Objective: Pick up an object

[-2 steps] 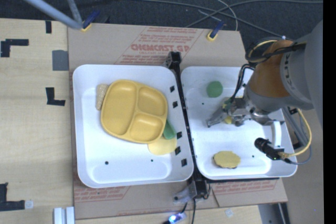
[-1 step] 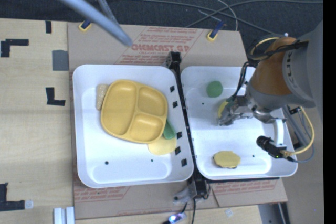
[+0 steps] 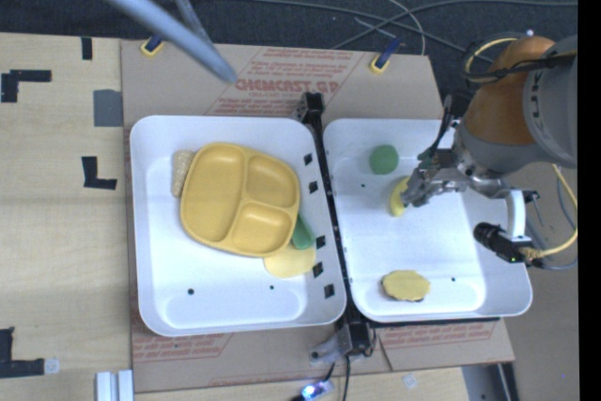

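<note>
The bench was pale wood with a cardboard sheet under two shallow white bins set side by side, cables trailing across the dark floor behind. In the right bin (image 3: 488, 291) the gripper (image 3: 416, 191) was down at a small yellow piece (image 3: 398, 200) lying near the bin's middle, with a green ball (image 3: 383, 159) just beside it toward the back and a flat yellow disc (image 3: 406, 285) well apart near the front wall. From this slant it could not be told whether the tool was released or clenched, nor whether the yellow piece was actually in its grasp; the piece seemed at most to touch the tool's tip.

The likely failure was a slip: the piece looked small and rounded, and an off-centre pinch could have squirted it sideways toward the green ball or the divider between the bins. A lift could then have come up with nothing.

Room was fair. The floor to the right and front of the piece lay open, and the walls were well clear. The left bin (image 3: 150, 230), crowded by a yellow divided plate (image 3: 239, 199), offered less space.
</note>
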Tool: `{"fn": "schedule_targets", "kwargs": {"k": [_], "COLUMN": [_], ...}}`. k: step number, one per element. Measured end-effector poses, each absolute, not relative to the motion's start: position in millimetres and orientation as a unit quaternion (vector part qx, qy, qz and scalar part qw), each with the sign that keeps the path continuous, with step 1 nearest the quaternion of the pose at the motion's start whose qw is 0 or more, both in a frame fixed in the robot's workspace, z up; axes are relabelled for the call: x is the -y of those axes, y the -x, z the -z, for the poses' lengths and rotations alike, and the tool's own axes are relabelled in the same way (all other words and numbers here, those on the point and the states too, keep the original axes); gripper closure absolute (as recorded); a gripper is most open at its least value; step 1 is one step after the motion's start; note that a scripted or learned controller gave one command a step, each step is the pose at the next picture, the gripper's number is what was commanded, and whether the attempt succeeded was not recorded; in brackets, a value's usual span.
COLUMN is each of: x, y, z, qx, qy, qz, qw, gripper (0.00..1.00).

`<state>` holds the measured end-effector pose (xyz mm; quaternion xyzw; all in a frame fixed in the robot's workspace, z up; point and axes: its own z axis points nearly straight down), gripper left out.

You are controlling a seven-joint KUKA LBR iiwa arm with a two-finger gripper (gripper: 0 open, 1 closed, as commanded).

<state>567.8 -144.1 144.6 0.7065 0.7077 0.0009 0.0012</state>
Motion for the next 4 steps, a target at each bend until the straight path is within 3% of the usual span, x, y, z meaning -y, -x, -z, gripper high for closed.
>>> {"fn": "schedule_targets", "kwargs": {"k": [2,4], "x": [148.6,32.4], "y": [-575.8,-554.8], "z": [-252.1,-243.6], "qx": [-0.707,-0.709], "qy": [-0.707,-0.705], "qz": [-0.0008,0.0007], "qw": [0.002,-0.001], "gripper": [1.0,1.0]}}
